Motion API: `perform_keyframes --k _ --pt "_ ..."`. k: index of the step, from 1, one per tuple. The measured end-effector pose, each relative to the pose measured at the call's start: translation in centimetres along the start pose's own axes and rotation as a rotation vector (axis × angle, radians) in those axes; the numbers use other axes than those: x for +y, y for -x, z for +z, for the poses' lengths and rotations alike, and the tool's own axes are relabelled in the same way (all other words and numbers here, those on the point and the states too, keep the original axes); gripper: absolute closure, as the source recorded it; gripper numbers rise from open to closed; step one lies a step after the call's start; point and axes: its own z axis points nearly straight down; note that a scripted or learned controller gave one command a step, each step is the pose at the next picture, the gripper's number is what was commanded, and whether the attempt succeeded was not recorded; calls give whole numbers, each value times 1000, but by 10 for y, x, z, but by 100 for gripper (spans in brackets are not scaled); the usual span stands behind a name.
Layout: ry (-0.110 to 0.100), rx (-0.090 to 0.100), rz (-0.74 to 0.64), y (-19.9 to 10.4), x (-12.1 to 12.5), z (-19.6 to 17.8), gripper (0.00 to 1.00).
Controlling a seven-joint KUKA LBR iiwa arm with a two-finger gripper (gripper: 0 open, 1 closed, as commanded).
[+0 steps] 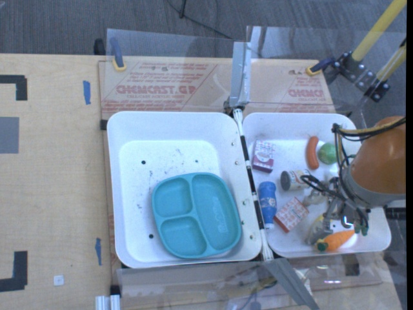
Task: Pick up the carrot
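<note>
The carrot (338, 240) is orange with a green stub at its left end. It lies flat in the front right corner of the right bin (282, 126). My gripper (337, 222) hangs right over it, at the end of the grey arm with the orange band (383, 163) that reaches in from the right. The gripper's dark body and cables hide the carrot's upper edge. Whether the gripper touches the carrot is unclear.
The right bin also holds a blue bottle (267, 202), a red box (292, 213), a small jar (291, 179), a pink carton (263, 155), a red sausage (313, 152) and a green ball (328, 152). A teal divided plate (195, 214) lies in the left bin (129, 173).
</note>
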Motion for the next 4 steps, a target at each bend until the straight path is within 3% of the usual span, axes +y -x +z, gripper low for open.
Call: perform_keyframes --k 1,2,3,4 --pt "-1 -6 127 23 -49 0 0" --pt "1 -20 131 26 -49 -12 100" --pt "-3 2 318 6 -30 -92 100" --pt "-3 5 330 -7 27 -88 100"
